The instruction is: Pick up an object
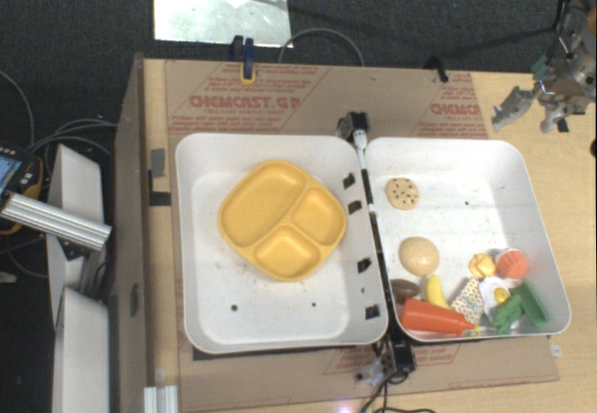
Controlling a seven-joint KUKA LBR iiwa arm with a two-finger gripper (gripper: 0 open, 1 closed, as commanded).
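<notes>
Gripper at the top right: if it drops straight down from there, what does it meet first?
Probably bare bench. The gripper hangs above the tan cardboard-covered bench, beyond the right white plastic bin; nothing lies under it. Its height is unclear from this slanted view.

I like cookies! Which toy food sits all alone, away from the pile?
The cookie, round with dark chips. It lies by itself near the right bin's far end; the others crowd the near corner.

Yellow divided plate (283,219) in left bin (201,243) | cookie (402,192), egg (419,255), carrot (435,316), toy food clustered in right bin (522,180) | gripper (546,103) apparently above tabletop (308,94), upper right
</notes>
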